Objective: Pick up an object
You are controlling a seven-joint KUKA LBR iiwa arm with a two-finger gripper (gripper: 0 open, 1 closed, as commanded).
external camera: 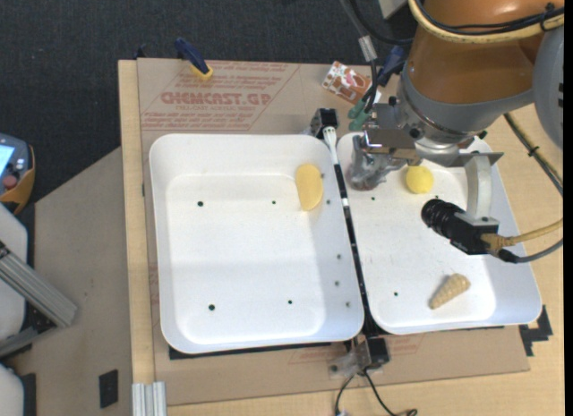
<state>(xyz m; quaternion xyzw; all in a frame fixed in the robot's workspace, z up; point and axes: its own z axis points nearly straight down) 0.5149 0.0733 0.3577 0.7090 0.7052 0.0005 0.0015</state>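
A yellow oblong object point(310, 187) lies in the left bin point(179, 253), close to its right wall. In the right bin point(403, 311) a yellow ball-like object point(418, 179) sits near the back, and a tan cone-shaped object point(448, 291) lies near the front right. My gripper point(364, 173) hangs low over the back left part of the right bin, just left of the yellow ball. Nothing shows between its fingertips, and the wrist hides how they stand.
A black cylindrical part with a cable point(457, 226) juts over the right bin. A blue and yellow clamp point(193, 58) holds the cardboard at the back left. A small red-white packet point(345, 80) lies behind the bins.
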